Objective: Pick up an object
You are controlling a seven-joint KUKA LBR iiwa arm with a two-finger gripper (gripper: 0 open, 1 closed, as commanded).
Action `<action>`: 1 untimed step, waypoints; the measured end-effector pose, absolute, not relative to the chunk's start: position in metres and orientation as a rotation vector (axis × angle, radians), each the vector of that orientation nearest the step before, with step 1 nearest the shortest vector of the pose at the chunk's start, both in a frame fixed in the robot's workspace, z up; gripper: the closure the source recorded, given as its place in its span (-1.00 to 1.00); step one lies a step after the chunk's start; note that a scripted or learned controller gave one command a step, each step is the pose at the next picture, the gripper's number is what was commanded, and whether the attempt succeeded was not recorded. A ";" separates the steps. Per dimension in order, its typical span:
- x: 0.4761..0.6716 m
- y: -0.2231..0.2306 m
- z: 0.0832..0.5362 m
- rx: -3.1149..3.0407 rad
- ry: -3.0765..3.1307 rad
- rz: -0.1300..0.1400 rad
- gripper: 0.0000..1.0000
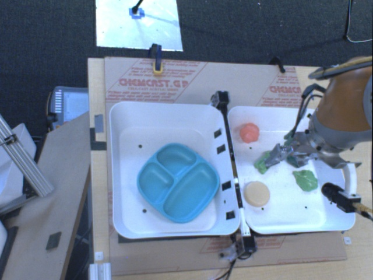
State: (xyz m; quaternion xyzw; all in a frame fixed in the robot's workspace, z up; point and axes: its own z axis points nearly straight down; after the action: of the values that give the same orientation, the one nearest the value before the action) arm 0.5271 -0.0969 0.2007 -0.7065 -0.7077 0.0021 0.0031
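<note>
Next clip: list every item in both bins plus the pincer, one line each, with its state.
Blue tray: flat in left bin.
Orange ball: loose, right bin.
Tan disc: lying flat, right bin.
Dark green piece: at the pincer tips; grasp unclear.
Light green piece: loose, right bin.

Dark green object (263,161) lies in right bin (280,221), left-center, at the tool (281,154) tip; grasp unclear.

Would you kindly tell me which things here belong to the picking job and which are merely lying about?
Job: gripper; dark green piece at its tip; orange-red ball; tan disc; light green lump; right bin.

Lying about: blue divided plate; left bin; yellow clamp.
</note>
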 end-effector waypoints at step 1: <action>0.529 -0.097 0.204 -2.218 -2.226 -0.001 -1.00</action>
State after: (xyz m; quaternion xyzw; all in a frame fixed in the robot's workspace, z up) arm 0.5293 -0.0970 0.2045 -0.7060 -0.7082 -0.0004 -0.0004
